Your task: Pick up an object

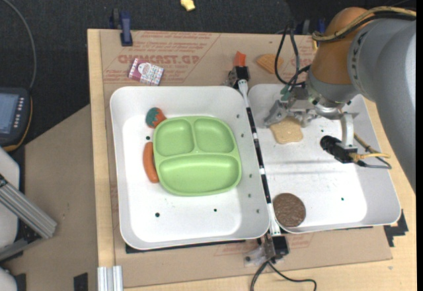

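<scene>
We count two white bins (132, 210) (370, 197), one green divided plate (196, 155), one orange sausage-shaped piece (151, 163), one teal-and-red lump (155, 116), one tan slice (288, 133), one brown disc (289, 209).

One fixed camera above the bench (192, 51), slanted down across left-hand bin (192, 223) and right-hand bin (344, 217).

Bright, even light; slight softness
</scene>
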Robot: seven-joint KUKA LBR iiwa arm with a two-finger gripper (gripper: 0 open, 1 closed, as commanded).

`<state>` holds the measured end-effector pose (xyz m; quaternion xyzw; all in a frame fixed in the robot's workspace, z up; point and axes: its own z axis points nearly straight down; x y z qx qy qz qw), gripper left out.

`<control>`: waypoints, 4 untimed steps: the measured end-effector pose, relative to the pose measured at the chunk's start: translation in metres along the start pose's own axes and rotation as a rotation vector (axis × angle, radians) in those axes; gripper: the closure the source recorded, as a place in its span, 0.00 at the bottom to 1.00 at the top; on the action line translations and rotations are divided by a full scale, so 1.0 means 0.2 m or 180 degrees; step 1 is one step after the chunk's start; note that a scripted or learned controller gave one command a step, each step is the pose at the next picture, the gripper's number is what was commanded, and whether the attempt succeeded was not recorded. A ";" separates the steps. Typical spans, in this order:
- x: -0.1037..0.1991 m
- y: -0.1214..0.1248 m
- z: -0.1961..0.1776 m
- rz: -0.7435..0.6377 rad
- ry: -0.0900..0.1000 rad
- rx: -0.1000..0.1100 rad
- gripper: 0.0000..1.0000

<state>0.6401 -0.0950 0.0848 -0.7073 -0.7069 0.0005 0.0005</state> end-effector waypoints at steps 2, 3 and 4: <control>-0.08 0.09 0.00 -0.0007 -0.0003 -0.0018 0.00; -0.04 -0.10 0.00 0.0003 0.0003 0.0010 0.00; -0.04 -0.09 -0.05 0.0001 0.0002 -0.0010 1.00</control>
